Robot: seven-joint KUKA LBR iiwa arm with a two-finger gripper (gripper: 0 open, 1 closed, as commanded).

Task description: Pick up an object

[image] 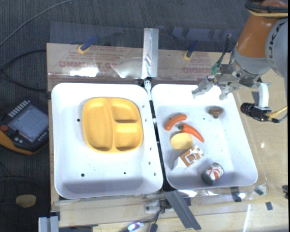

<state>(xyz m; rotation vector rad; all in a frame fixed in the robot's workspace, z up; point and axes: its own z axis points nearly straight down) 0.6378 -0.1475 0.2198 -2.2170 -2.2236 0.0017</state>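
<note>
A dark grey carpeted floor [19, 28] surrounds the counter [266, 144]. A thin pale cable [48, 7] curves across the carpet at upper left, and darker cables [9, 64] loop nearby. A handheld control pendant [20, 125] with a grey screen and orange edge lies on the floor to the left. A small tan lump [25, 200] sits at lower left.

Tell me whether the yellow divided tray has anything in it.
Empty. The yellow tray lies flat in the left bin, and its three compartments show only bare yellow surface. The food items all lie in the right bin.
</note>
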